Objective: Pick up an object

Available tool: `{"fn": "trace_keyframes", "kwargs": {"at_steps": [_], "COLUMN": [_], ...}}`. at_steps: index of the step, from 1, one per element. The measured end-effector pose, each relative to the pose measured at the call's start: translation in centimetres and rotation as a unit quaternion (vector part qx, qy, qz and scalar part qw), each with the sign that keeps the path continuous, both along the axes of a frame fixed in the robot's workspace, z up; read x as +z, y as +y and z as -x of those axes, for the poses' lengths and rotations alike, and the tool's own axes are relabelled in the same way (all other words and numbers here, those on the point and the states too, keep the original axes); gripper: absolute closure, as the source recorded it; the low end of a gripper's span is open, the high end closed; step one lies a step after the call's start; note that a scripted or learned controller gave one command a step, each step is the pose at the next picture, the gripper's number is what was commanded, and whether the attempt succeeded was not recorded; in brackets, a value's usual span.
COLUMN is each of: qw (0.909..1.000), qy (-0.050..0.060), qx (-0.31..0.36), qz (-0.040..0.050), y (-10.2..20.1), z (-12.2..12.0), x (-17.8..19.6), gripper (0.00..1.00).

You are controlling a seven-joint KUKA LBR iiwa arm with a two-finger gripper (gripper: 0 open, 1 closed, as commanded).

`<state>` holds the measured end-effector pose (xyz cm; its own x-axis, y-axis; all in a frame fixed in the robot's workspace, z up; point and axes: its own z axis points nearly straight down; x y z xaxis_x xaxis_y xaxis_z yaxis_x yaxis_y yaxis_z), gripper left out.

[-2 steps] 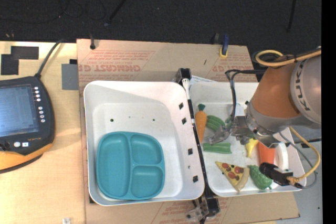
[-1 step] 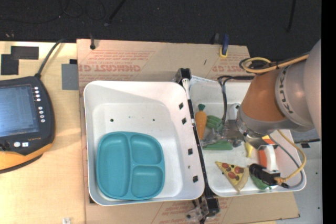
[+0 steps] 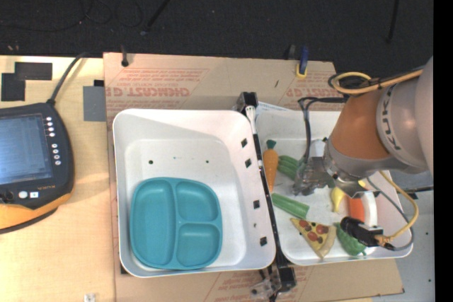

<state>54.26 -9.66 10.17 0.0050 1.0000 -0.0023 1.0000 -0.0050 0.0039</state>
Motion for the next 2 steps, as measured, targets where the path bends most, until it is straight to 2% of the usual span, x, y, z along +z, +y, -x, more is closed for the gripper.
{"fn": "trace_keyframes", "kwargs": {"at_steps": [1, 2], "qw": [1.0000, 1.0000], "qy": [-0.001, 0.003], "qx": [0.003, 0.003], "qz": [-0.0003, -0.0010], "y": [-0.79, -0.71], "z": [-7.75, -7.36], "x": [4.17, 3.89], "gripper": [1.00, 0.00]}}
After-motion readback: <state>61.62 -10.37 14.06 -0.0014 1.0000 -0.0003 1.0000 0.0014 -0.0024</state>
